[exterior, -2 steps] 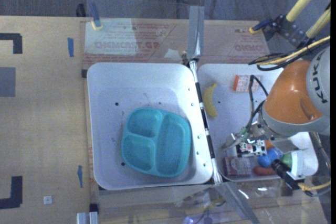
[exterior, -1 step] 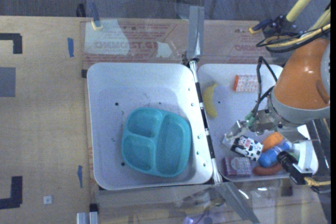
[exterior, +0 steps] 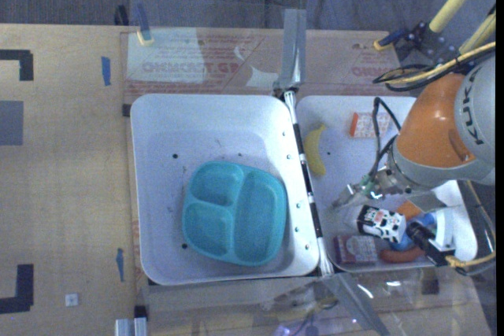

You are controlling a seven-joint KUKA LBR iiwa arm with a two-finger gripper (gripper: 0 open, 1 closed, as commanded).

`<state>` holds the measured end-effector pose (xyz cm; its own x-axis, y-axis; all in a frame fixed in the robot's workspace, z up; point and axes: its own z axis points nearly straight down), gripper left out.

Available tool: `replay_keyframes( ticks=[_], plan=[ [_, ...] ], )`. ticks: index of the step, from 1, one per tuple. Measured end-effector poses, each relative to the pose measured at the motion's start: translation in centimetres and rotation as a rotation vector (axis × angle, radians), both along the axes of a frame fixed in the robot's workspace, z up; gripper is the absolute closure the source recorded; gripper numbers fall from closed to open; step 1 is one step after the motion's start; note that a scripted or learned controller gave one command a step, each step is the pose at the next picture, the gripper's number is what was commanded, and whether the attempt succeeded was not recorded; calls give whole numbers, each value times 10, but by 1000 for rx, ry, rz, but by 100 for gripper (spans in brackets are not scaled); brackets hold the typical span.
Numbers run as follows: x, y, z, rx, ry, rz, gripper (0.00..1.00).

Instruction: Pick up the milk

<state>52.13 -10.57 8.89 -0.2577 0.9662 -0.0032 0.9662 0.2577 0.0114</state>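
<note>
Left bin (exterior: pixel 150 169): teal divided plate (exterior: pixel 235 212). Right bin (exterior: pixel 339 110): banana (exterior: pixel 316 149) at left wall, cow-print milk carton (exterior: pixel 381 223) near side, gripper (exterior: pixel 364 191) just above carton, not touching.

You see a teal divided tray (exterior: pixel 235 212) in the left bin (exterior: pixel 150 169); the right bin (exterior: pixel 335 110) holds a banana (exterior: pixel 316 150) by its left wall.

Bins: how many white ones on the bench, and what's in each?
2. Left bin holds a teal divided plate. Right bin holds a banana, the cow-patterned milk carton and other small items; the arm may hide more.
</note>
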Motion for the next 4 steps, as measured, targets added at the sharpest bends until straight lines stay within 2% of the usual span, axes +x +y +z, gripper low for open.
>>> replay_keyframes(
  ticks=[1, 2, 3, 4],
  plan=[
    [1, -4, 11, -5, -6, -6, 100],
    [1, -4, 11, -5, -6, -6, 0],
    [-38, -30, 0, -2, -1, 85, 0],
    [-41, -35, 95, -2, 9, 171, 0]
  ],
)
